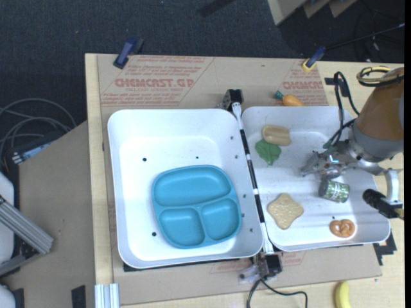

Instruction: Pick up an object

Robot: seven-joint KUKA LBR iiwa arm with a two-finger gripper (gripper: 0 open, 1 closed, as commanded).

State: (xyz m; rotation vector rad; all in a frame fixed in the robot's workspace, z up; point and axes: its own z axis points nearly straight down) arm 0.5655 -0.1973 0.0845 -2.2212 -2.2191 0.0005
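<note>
Okay, nearest edge first: a yellow thing (343, 294) lies on the bench by the front right corner, outside the bins, probably a stray. In my right bin (302, 242), a pretzel-like piece (342, 228) sits at the front right corner, and a tan cracker (284, 210) lies near the front left, by the divider. Mid-bin, a small green-and-white can (334, 190) lies on its side; I judge it the pick target since the gripper (319, 163) hovers just behind it, low over the bin floor. Metal fingers point left, but I can't tell if they're spread or pressed together, and nothing visibly sits between them. Arm (380, 117) comes over the right rim. Farther back: a green leaf (268, 151) and a tan bun-like piece (276, 135) near the back left corner. An orange carrot (290, 99) rests outside, past the back rim.

Left bin (128, 146) carries a blue divided tray (194, 205), centre-front, likely a drop spot. Bins sit clipped together on a brown cardboard-covered bench (160, 82); dark carpet behind, cables (29, 130) at left.
</note>
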